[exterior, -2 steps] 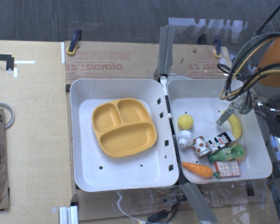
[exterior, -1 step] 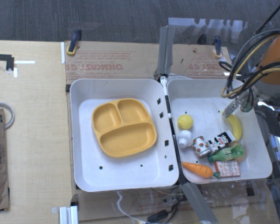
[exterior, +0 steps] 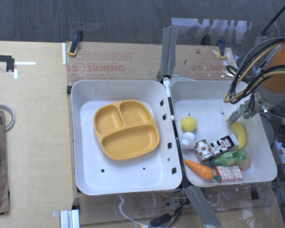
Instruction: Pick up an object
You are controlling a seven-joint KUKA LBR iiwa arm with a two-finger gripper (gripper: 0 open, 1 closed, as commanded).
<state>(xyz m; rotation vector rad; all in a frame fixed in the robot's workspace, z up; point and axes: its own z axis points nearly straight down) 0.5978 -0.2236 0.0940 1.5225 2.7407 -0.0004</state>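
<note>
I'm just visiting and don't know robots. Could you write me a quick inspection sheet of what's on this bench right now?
Surface: two white bins, left bin and right bin, on a wooden bench.
Job's things: yellow ball, banana, carrot, all in the right bin.
Clutter: yellow divided plate in the left bin.
Grippers: gripper above the banana, holding nothing visible.
Cables: black bundle on the arm.
Surroundings: cardboard behind the bins.

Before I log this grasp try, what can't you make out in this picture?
- Gripper: small and blurred above the banana; contact with it unclear.
- Arm: cut off by the right edge, cables across it.
- Cartons: print too small to read.
- Brown item: mostly hidden behind the green packet.
</note>
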